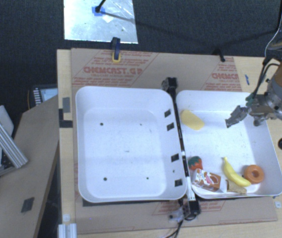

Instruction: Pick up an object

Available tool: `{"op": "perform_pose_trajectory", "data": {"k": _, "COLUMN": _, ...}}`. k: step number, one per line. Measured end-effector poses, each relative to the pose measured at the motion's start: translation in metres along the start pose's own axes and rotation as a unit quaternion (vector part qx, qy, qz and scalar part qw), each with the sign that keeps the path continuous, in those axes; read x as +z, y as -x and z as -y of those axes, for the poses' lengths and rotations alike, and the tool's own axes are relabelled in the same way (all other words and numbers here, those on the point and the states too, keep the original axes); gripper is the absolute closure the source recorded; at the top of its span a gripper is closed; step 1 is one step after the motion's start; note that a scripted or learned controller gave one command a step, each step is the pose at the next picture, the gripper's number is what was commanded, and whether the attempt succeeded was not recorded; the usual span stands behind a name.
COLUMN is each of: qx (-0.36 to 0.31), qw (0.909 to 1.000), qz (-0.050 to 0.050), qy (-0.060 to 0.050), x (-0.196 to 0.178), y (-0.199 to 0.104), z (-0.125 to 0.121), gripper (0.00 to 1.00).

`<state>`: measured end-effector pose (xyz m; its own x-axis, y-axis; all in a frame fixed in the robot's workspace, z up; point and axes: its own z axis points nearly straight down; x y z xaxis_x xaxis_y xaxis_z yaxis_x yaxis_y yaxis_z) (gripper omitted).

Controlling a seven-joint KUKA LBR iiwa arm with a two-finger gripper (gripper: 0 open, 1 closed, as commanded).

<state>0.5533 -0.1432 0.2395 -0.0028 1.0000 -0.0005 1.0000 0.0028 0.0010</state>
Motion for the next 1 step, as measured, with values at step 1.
{"op": "perform_pose_trajectory", "data": {"k": 1, "qx": -0.003, "qw": 1.0, "qz": 0.001, "qy": 0.001, "x": 0.1063, "y": 0.0039, "z": -0.081, "gripper": 0.0}}
